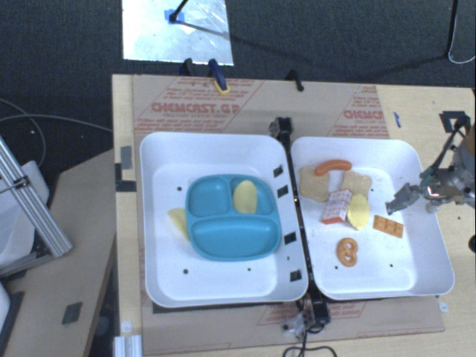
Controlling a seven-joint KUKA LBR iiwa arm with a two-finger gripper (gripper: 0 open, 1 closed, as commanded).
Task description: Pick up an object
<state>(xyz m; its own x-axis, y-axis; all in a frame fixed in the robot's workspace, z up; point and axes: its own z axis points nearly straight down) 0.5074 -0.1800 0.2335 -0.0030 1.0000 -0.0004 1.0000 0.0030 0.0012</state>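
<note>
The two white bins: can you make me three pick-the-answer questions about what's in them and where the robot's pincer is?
1. Where is the blue tray?
A. left bin
B. right bin
C. on the floor

2. How many pretzels are there?
A. one
B. three
C. five

3. Where is the pincer?
A. over the blue tray
B. over the right bin's right side
C. outside both bins, over the floor

Answers:
1. A, since the tray sits in the left bin.
2. A, since a single pretzel lies in the right bin.
3. B, since the pincer hangs near the orange cracker, with nothing seen in it.
</note>
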